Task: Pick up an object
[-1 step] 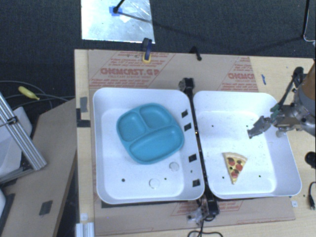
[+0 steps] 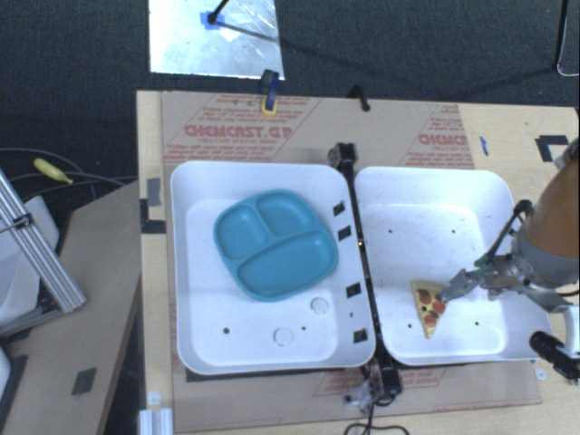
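Observation:
A toy pizza slice point(image 2: 429, 305), yellow with red dots, lies on the floor of the right bin point(image 2: 408, 207) near its front wall. My gripper point(image 2: 456, 285) hangs low at the right side of that bin, its tip just right of the slice's wide end and close to touching it. A blue divided plate point(image 2: 275, 243) rests in the middle of the left bin point(image 2: 195, 207), far from the gripper.
The arm's orange band and grey wrist point(image 2: 553, 234) fill the right bin's right edge. A black divider with clips point(image 2: 353, 243) runs between the bins. Two small round marks point(image 2: 318, 305) sit on the left bin's floor in front of the plate.

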`<state>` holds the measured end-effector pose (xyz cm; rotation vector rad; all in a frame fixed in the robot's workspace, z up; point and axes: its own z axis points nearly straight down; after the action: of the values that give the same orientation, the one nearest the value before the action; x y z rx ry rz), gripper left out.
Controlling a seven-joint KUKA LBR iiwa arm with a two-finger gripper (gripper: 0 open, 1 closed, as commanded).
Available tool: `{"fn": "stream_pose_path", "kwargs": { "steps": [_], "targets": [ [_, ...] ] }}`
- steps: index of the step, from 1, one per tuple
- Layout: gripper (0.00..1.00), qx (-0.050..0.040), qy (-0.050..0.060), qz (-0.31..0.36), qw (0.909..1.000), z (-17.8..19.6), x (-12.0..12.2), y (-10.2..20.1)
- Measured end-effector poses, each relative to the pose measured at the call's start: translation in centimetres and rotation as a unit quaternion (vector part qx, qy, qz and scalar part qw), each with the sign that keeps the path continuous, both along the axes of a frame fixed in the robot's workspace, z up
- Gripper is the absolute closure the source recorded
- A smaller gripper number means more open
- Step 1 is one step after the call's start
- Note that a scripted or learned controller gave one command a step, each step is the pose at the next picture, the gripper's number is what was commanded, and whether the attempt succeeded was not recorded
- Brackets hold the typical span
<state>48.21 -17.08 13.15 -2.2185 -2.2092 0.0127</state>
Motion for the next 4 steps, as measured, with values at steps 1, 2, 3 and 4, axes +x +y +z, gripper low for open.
{"fn": "stream_pose_path", "kwargs": {
  "steps": [1,2,3,4],
  "targets": [
    [0.00,-0.0048,-0.012,0.004,0.9999,-4.5,1.1,6.6],
    [0.00,-0.0012,-0.014,0.007,0.9999,6.0,6.0,9.9],
    [1.00,-0.0011,-0.009,0.005,0.9999,6.4,5.7,9.7],
    [1.00,0.0013,-0.008,0.008,0.9999,9.7,3.2,18.1]
  ]
}}
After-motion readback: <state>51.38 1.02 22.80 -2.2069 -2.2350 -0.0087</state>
